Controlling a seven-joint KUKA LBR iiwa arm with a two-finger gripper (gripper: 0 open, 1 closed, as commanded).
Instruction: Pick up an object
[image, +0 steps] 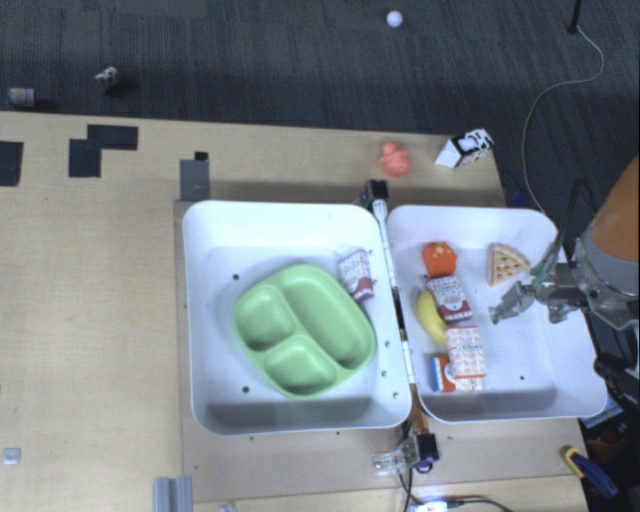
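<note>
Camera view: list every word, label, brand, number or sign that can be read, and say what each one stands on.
None can be read.
Carton in the left bin: red and white print, too blurred.
Packet beside the banana: print too blurred.
Packet below it: pattern too small to read.
Black-and-white box on the bench: markings too small.

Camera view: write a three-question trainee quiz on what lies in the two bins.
1. True or false: the green divided plate lies in the left bin.
2. Which item lies nearest the claw? A) pizza slice toy B) banana C) orange block
3. Fill in: the pink object rests on the ____, outside both bins.

Key: 1 true; 2 A; 3 bench.
</note>
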